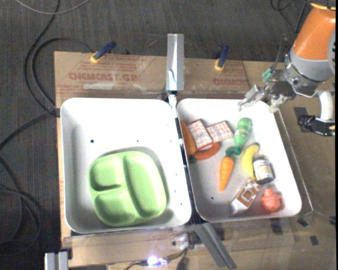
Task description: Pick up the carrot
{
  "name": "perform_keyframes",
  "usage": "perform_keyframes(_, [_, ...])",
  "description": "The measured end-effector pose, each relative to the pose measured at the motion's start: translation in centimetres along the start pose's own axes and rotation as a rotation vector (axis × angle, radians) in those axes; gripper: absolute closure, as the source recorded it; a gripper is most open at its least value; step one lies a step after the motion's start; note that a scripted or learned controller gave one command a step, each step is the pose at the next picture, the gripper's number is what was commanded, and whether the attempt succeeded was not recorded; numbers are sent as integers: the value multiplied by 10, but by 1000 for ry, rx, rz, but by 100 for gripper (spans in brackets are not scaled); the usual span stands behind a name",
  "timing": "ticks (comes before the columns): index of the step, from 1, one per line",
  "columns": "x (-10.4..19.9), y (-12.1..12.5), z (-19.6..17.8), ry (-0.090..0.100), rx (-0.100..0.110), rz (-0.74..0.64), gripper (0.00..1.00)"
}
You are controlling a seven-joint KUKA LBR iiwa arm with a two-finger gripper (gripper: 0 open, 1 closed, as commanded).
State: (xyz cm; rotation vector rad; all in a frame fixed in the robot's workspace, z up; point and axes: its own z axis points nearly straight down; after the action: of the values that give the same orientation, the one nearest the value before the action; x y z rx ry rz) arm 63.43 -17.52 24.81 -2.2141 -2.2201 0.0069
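The claw [258, 97] hovers at the right bin's [287, 151] far rim, fingers apart, gripping nothing. The carrot [226, 172] lies mid-bin — orange tip toward the near wall, banana [248, 157] just beside it. Best approach: come down over its thick middle, fingers straddling its width — clear of the banana.

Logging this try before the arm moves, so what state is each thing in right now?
carrot: lying loose in the right bin, green top toward the far side
gripper: over the right bin's far rim, nothing between its fingers
green bottle: lying down
small jar: upright
green plate: flat in the left bin
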Motion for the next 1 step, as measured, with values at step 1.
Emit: perform_keyframes(1, [32,-11,-75,-3,-1,66,0])
